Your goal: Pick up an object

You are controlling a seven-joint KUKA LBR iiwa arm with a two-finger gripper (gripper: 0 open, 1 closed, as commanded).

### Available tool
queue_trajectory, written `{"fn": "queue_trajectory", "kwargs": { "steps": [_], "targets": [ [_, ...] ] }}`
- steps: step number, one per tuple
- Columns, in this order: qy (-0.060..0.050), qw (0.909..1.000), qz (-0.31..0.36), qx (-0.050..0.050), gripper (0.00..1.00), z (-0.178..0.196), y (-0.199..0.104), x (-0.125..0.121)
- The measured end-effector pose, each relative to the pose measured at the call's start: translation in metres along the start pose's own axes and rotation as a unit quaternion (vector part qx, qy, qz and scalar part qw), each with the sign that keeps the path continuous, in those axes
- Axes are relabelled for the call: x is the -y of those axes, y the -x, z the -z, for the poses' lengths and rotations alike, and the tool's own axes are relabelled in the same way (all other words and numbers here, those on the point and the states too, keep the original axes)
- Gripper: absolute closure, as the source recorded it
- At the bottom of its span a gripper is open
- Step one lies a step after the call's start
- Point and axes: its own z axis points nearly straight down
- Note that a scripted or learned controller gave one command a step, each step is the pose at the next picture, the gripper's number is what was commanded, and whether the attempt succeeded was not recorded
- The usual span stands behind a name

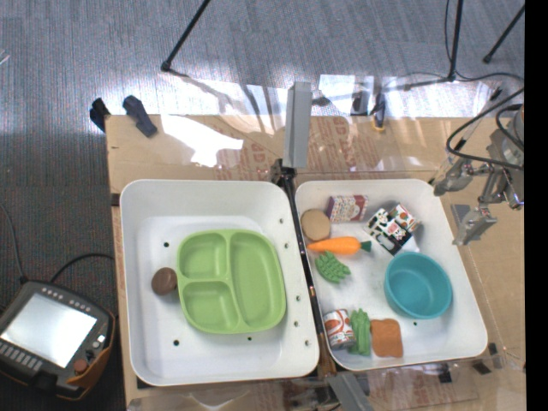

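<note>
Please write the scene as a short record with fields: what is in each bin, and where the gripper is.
left bin: green divided plate; brown round object beside its left edge
right bin: carrot, teal bowl, black and white carton, small printed can, orange block, tan round piece
gripper: outside the right bin, past its right rim, holding nothing visible
task state: no object picked up yet

Robotics lab: tripod legs (190, 26), teach pendant (53, 337), bench bins (137, 229).
</note>
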Motion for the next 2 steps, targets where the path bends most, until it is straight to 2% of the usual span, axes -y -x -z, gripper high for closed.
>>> {"fn": "queue_trajectory", "kwargs": {
  "steps": [1,2],
  "targets": [
    [0.004,0.9968,0.080,-0.007,0.00,-0.176,0.053,-0.034],
    [0.002,0.9958,0.091,-0.003,0.00,-0.198,0.006,-0.107]
  ]
}}
